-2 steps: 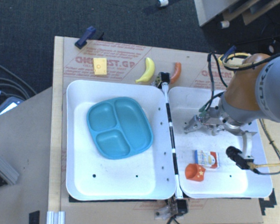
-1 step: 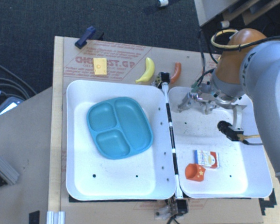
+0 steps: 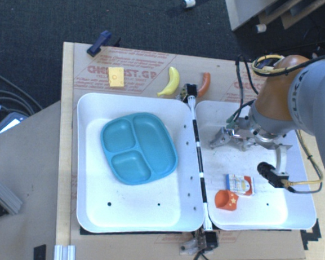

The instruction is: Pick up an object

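Note:
My gripper (image 3: 250, 149) hangs over the back half of the right bin (image 3: 298, 207), below the orange band of the arm. Its two grey fingers (image 3: 219, 139) are spread wide apart, open, and nothing sits between them. Nearer the front of the same bin lie a small white packet with red and blue print (image 3: 240, 184) and, touching its front left corner, an orange-red toy (image 3: 226, 200). Both lie in front of the gripper and apart from it. A blue divided plate (image 3: 139, 147) lies in the left bin (image 3: 82, 165).
Behind the bins on the cardboard bench lie a yellow banana (image 3: 169, 82), an orange-red piece (image 3: 204, 84), a yellow note (image 3: 115, 78) and a blue object (image 3: 99, 43) at the back edge. A black-tipped cable (image 3: 269, 174) runs from the gripper across the right bin.

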Motion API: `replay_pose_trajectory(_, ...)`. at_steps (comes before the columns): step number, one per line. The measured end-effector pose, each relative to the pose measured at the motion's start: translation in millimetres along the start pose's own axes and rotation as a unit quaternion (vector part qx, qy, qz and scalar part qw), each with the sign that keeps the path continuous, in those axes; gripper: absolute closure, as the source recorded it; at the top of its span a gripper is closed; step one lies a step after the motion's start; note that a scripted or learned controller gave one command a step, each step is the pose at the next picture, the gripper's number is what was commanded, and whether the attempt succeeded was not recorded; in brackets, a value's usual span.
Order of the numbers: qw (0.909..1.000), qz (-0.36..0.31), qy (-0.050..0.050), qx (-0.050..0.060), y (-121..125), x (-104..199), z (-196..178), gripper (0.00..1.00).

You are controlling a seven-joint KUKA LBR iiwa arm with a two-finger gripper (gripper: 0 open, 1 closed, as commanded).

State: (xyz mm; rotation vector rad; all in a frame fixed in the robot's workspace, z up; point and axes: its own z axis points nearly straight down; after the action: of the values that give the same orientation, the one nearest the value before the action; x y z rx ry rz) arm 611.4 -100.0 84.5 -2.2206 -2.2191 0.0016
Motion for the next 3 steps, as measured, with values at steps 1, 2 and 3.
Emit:
replay_pose_trajectory(1,1.0000,-0.001,-0.001,-0.002,55.5,5.9,-0.8,0.00)
replay_pose_trajectory(2,1.0000,0.000,0.000,0.000,-57.0,-9.1,0.4,0.00)
replay_pose_trajectory(3,1.0000,-0.001,0.000,-0.002,-39.0,8.3,0.1,0.00)
